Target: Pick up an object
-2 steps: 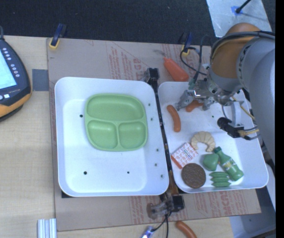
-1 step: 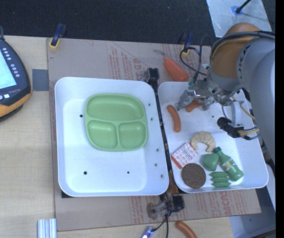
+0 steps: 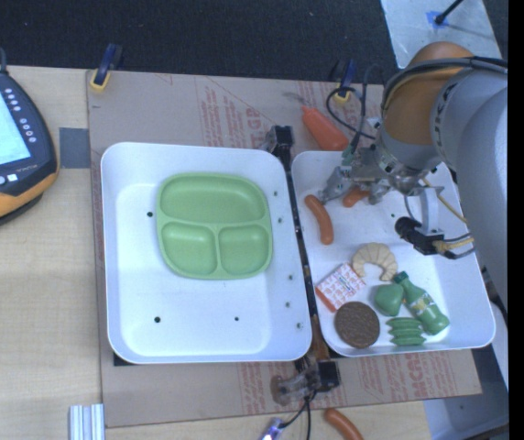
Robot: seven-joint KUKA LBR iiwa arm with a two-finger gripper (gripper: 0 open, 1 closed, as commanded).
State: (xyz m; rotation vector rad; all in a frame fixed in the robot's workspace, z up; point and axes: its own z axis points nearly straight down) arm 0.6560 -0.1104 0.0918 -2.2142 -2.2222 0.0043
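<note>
My gripper sat low in right bin, approx. over a small orange piece; grip state: can't tell. Sausage lay just left of it. Pick not confirmed; lift remained.

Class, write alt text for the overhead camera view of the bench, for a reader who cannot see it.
A grey robot arm reaches from the right, its pincer low over the far end of the right bin, which holds toy food: a sausage, croissant, cookie and green bottle. The left bin holds a green divided plate.
</note>
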